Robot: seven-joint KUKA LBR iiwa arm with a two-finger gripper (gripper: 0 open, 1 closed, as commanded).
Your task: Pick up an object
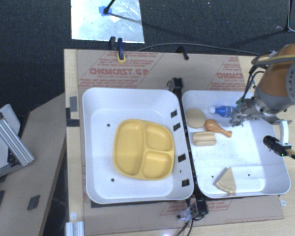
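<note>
Just left of the hand [239, 116], a light, slippery blue bottle [221, 111] is lying; gripping across its body looks best. Whether the hand is spread cannot be told.

Yellow tray [143, 149] w/ compartments sits in left bin [96, 132]. Right bin [265, 176] beside it, both on bench [152, 65]. Foil sheet [88, 14] on dark floor beyond; blue clamp [120, 47] at bench edge.

Beyond my gripper, dark carpet [29, 28] covers the floor around the wooden bench [49, 146]. A shiny metal sheet [105, 13] lies far up-left of it. An aluminium rail [10, 136] leans farthest left.
</note>
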